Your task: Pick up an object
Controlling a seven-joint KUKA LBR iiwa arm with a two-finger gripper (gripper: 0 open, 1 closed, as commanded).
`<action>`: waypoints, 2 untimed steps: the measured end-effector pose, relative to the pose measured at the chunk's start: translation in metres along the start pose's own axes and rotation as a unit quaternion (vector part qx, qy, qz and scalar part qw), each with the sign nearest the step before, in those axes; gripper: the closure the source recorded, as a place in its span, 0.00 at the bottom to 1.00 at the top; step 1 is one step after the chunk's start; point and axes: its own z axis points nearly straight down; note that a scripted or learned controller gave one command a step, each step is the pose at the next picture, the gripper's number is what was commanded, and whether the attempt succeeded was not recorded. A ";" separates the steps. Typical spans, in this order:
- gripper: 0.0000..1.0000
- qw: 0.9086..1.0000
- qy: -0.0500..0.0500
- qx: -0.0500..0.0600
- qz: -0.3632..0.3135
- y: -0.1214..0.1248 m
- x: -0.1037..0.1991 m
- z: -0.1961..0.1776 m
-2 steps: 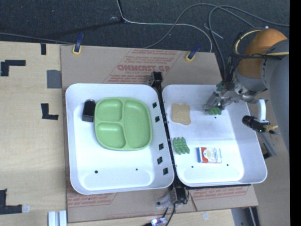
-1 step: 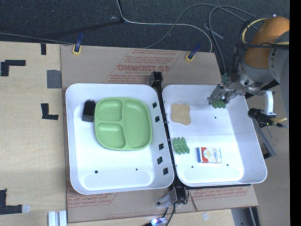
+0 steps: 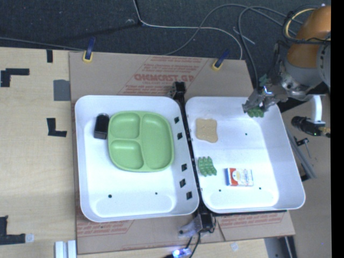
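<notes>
My hand (image 3: pixel 257 107) hangs over the far right corner of the right bin (image 3: pixel 279 160), just inside its rim, and my fingers are clamped on a small green object (image 3: pixel 257 112) that shows between and just below the tips. From here I cannot make out what kind of object it is, beyond its green colour and bumpy outline. My grey wrist runs up and to the right from the hand, with the orange band (image 3: pixel 317 23) above it near the top right corner of the view.

Below and to the left of my hand, a tan slice of toast (image 3: pixel 206 130) lies flat near the bin's left wall. Nearer the front, a second small green piece (image 3: pixel 206 166) lies just beside that same wall, and a little red, white and blue packet (image 3: pixel 238 177) lies to its right, apart from it.

Across the dividing wall, the left bin (image 3: pixel 91 198) holds a green divided plate (image 3: pixel 141 141) with three compartments, lying flat in the middle. A small black block (image 3: pixel 101 126) sits touching or just beside the plate's left edge.

Both bins rest on a sheet of brown cardboard (image 3: pixel 156 71) laid on the desk (image 3: pixel 27 160), and thin cables (image 3: pixel 215 20) trail across the dark surface beyond it.
</notes>
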 end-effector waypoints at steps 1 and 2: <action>1.00 1.000 0.000 -0.001 0.000 0.003 0.002 -0.064; 1.00 1.000 0.001 0.002 -0.002 -0.006 0.050 -0.069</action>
